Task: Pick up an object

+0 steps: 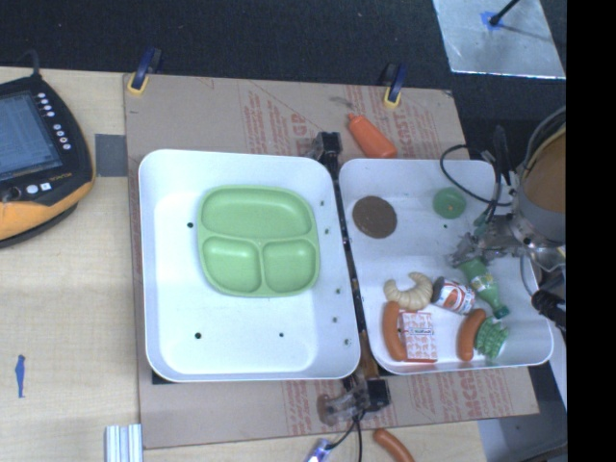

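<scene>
The grey arm with the orange band (544,183) is reaching in from the right, and its gripper (478,248) is hanging low over the right-hand shallow white bin (423,176), metal parts splayed above the bin floor; whether the jaws are released or clenched, I cannot tell from this angle, and nothing is showing between them. Just below the gripper, a small green bottle (484,290) is lying on the bin floor, and beside it a small white and red bottle (452,297) is lying on its side, touching the tip of a tan croissant-shaped toy (411,290). Along the near wall, an orange sausage (391,330) is lying beside a white and red carton (417,337), with a second orange sausage (471,333) further right, next to a green leafy toy (492,339). Up in the far half, a brown round patty (374,217) is sitting well apart from a small green round disc (449,202). Over in the left-hand white bin (164,258), a pale green divided plate (258,239) is resting flat. An orange carrot-shaped toy (370,137) is lying on the brown cardboard sheet (241,114) beyond the bins, and a black and orange control pendant (38,157) is sitting on the wooden bench (58,335) at far left.
</scene>
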### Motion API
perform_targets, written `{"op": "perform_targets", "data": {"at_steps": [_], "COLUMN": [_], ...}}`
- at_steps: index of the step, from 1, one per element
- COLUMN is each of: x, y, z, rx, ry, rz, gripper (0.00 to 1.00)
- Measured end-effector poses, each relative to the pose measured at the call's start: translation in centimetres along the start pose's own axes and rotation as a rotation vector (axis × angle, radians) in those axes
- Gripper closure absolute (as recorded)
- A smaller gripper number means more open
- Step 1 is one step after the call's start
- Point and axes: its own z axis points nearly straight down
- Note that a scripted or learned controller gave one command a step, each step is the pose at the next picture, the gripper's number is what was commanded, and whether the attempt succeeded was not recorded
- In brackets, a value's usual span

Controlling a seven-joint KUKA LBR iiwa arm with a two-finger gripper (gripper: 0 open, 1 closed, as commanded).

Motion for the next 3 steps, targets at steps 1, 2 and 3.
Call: {"op": "perform_targets", "data": {"at_steps": [1,2,3], "x": [9.1,18.1,21.5], "y": [0.6,4.9,1.0], "z": [1.1,-9.0,-11.0], "rx": [-0.002,-0.004,-0.001], "ry": [0.002,0.004,0.003], "rz": [0.002,0.005,0.004], "gripper": [1.00,1.00,1.00]}}
